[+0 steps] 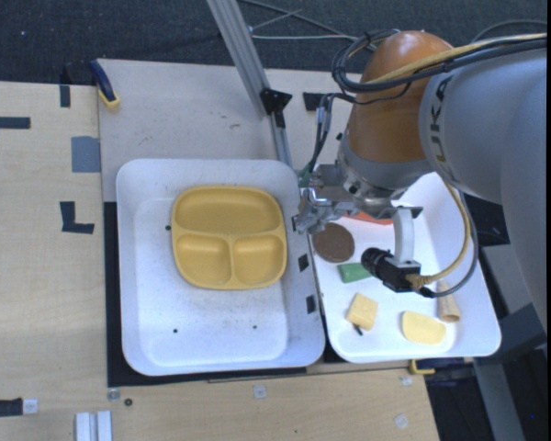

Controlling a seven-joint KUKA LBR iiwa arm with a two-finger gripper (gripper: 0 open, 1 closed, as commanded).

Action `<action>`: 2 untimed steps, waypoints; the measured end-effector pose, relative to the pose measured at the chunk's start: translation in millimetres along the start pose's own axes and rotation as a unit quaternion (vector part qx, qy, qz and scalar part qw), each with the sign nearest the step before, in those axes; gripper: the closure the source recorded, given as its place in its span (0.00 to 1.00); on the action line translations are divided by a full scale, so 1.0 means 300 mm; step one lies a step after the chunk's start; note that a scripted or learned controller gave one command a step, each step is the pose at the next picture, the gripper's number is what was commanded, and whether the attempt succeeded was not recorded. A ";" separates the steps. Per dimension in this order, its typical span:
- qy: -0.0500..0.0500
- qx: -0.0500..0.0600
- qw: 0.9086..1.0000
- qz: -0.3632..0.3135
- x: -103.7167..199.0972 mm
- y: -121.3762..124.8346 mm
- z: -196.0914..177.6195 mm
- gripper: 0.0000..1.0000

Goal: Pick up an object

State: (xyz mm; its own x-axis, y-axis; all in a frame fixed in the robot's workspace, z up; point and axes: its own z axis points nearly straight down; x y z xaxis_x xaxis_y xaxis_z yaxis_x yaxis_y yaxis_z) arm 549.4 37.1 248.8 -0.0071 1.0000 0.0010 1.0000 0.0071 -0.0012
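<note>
Overhead, end effector low over right bin, fingers hidden, grip impossible to tell. Just below: brown round disc, green piece, yellow wedge, yellow slice. Left bin: yellow divided plate.

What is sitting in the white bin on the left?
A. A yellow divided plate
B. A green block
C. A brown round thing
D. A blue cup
A: the yellow divided plate lies alone in the left bin; the brown disc and green piece lie in the right bin.
</note>
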 end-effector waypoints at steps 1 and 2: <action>-0.001 0.001 1.000 0.001 0.154 0.013 0.048 1.00; -0.001 0.001 1.000 0.002 0.147 0.013 0.046 0.00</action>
